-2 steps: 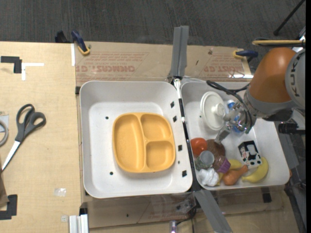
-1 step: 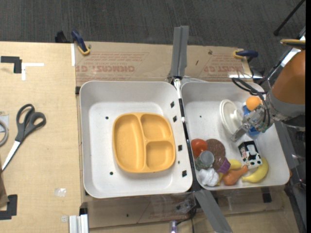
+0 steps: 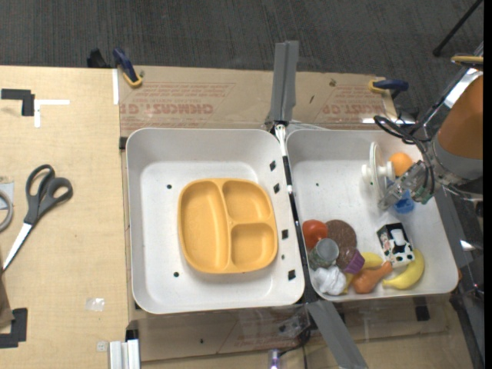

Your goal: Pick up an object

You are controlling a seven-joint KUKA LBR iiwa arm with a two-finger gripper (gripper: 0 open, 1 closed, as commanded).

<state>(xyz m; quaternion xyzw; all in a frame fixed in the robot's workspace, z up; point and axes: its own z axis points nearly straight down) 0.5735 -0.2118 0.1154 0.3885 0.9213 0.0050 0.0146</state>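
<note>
Smooth three-compartment yellow plastic tray (image 3: 227,225)

Grey arm (image 3: 461,141) from the right, hand (image 3: 405,184) low, pointing left.

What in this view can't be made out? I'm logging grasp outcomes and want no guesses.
- Hand, camera view: clear parts blur over an orange ball and a blue item; any grasp unclear.
- Arm: cut off by the right edge.
- Pile by the banana: overlapping, lower pieces hidden.
</note>
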